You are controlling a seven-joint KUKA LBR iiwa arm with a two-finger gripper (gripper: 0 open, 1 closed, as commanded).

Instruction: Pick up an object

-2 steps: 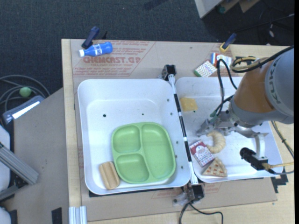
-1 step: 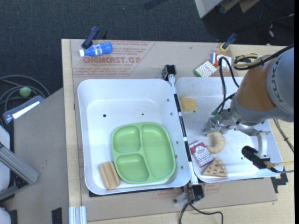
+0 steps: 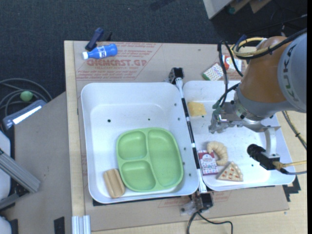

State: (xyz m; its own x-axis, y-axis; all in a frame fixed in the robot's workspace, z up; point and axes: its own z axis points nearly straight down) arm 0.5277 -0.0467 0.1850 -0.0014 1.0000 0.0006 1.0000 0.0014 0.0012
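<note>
While reaching in from the right over the right bin (image 3: 278, 179), set low above its floor near the far-left corner: gripper (image 3: 218, 123) on a grey arm with an orange band. Impossible to tell from this angle whether open or closed; nothing seen held in it. Just beyond the gripper, against the bin's left wall: a pale yellow block (image 3: 197, 109), lying flat. Toward the near edge of the same bin, apart from the gripper: a toy croissant (image 3: 218, 150), then a small red-and-white carton (image 3: 208, 162) just beside it at the left wall, and a toy pizza slice (image 3: 230, 172) at the near edge, close to both. In the left bin (image 3: 97, 106), toward its near-right corner: a green divided plate (image 3: 148, 159) with three compartments. Touching or nearly touching that plate's left side, in the near-left corner: a tan ridged wafer-like piece (image 3: 113, 183). Outside the bins, at the far-left corner of the bench (image 3: 73, 145): a blue-and-white bottle (image 3: 100, 51) on its side. Beyond the right bin's far edge: a small patterned packet (image 3: 213, 72), partly hidden by cables.
</note>
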